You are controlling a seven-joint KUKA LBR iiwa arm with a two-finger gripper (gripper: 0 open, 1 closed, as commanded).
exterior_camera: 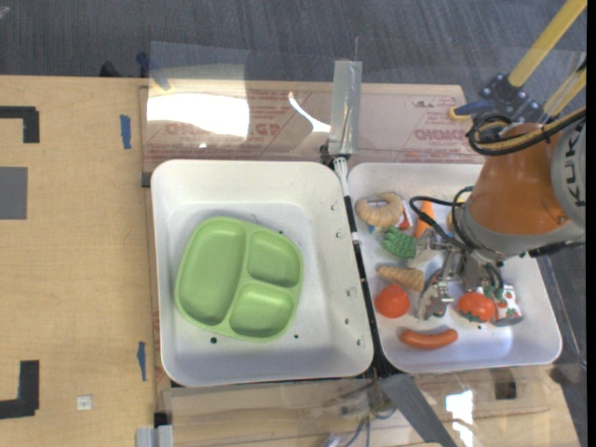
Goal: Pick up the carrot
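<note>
End effector [445,291] hangs just right of the carrot [400,275]; its state I cannot tell. Likely light, rigid, smooth plastic, the carrot suits a grasp across its thicker middle.

Robotics lab or test cell, not a home or kitchen. Evidence: an industrial arm [521,189], grey with an orange band, cabled at the wrist, reaches in from the right. 2 shallow white bins sit side by side on a plywood counter [70,250]: left bin [172,343], right bin [535,343]. Black corner markings [20,124] and strips of blue tape [125,130] on the counter look like calibration or placement marks. Clear plastic sheet [233,110] stands behind the bins. Grey office-type carpet [279,17] beyond. Contents are props: toy plastic foods [410,277] in the right bin, a green 3-compartment plate [240,276] in the left.
</note>
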